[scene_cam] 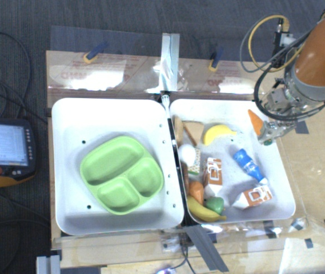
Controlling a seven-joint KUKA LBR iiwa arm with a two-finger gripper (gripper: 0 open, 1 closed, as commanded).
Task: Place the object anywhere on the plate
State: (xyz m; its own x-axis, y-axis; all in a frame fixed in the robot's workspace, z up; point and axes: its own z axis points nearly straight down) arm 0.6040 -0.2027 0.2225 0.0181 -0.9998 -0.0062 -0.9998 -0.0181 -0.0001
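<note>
Currently at pick stage. Hand (269,131) low over right edge of right bin (285,178), just beside an orange wedge-shaped piece (255,121) by the bin wall; no item seen between fingers, open or closed cannot tell. Target object not yet singled out, judged to be among the clutter in right bin: yellow lemon-like fruit (218,133), blue bottle (247,163), white egg (187,153), two small orange-and-white cartons (213,171), banana (203,210) at near wall, green round fruit (214,204). Green three-compartment plate (122,173) alone in left bin (71,124), well apart from hand. In the way: divider wall (173,158) between bins, crowded items touching one another, likely hampering a clean grasp. Teach pendant (5,151) off surface (313,170) at left.
</note>
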